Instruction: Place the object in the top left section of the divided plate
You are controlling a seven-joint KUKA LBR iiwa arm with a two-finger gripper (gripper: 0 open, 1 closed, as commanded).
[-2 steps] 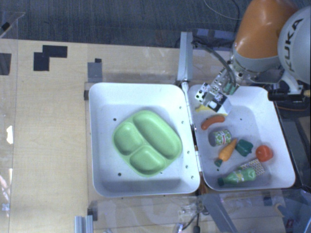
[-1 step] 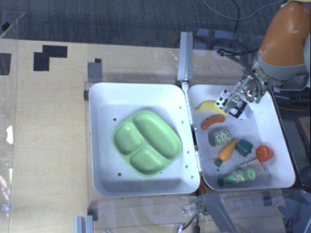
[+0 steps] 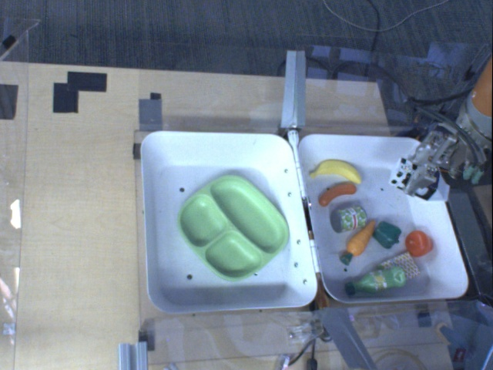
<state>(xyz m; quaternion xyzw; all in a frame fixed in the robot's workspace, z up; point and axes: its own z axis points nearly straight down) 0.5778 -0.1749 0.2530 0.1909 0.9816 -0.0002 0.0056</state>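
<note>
A green divided plate [image 3: 233,225] lies tilted in the left bin [image 3: 162,206], its three sections bare. The right bin [image 3: 454,272] holds a yellow banana [image 3: 337,169], a red-orange sausage [image 3: 337,193], a small can [image 3: 350,218], a carrot [image 3: 359,240], a dark green block [image 3: 387,233], a red tomato [image 3: 418,243] and a green bottle [image 3: 379,280]. My gripper [image 3: 412,177] hangs over the right bin's upper right corner, above the bin floor and right of the banana. Nothing shows between its fingers.
A metal rail [image 3: 293,91] runs back from the seam between the two bins. Cables [image 3: 370,14] lie on the dark floor behind the bench. Black markers [image 3: 77,89] sit on the wooden bench top at the left.
</note>
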